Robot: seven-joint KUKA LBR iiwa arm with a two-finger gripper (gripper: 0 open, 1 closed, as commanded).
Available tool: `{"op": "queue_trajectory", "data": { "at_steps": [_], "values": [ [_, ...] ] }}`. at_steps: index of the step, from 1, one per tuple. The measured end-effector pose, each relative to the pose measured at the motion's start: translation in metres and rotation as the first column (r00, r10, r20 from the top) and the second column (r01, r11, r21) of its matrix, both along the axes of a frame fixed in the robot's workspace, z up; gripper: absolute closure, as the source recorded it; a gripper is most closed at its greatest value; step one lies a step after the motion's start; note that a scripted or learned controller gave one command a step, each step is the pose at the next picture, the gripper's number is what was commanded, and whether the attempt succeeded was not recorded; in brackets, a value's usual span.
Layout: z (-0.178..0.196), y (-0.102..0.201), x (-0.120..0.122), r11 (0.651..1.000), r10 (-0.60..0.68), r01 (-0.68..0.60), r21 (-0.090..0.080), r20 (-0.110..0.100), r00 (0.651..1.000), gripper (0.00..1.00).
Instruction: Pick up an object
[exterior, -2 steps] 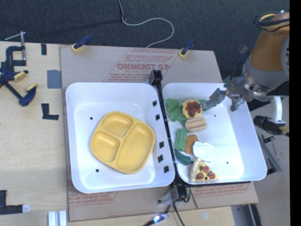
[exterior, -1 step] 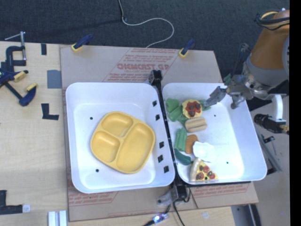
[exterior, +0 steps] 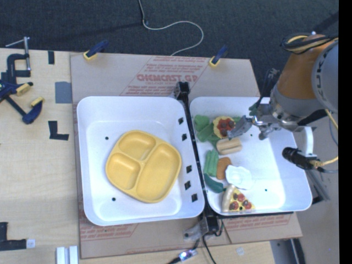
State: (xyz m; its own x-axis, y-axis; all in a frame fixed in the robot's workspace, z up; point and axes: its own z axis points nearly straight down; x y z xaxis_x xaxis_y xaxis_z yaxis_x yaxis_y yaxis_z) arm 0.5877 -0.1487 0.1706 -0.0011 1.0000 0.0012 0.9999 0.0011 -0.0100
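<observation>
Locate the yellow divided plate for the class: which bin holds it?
The yellow divided plate lies in the left bin, near its middle, across the divider from the toy food in the right bin.

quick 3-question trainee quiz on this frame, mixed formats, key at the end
1. True or false: the yellow divided plate lies in the left bin.
2. Multiple choice: the pizza slice toy lies in the right bin at its
A. near edge
B. far edge
C. right wall
3. Fill in: the gripper is over the ____ bin, beside the red and yellow toy.

Key:
1. true
2. A
3. right
</observation>
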Motion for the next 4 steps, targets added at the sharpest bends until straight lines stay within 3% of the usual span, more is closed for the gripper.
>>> {"op": "queue_trajectory", "data": {
  "at_steps": [1, 2, 3, 4],
  "values": [
    [-0.062, -0.006, 0.002, 1.000, 0.000, 0.000, 0.000, 0.000, 1.000, 0.00],
    [-0.086, -0.005, 0.002, 1.000, 0.001, -0.001, 0.001, 0.006, 1.000, 0.00],
    [-0.073, -0.004, 0.004, 1.000, 0.003, -0.003, 0.002, 0.011, 1.000, 1.00],
    [-0.022, 0.005, -0.002, 1.000, 0.001, -0.001, -0.001, 0.011, 1.000, 1.00]
  ]
}}
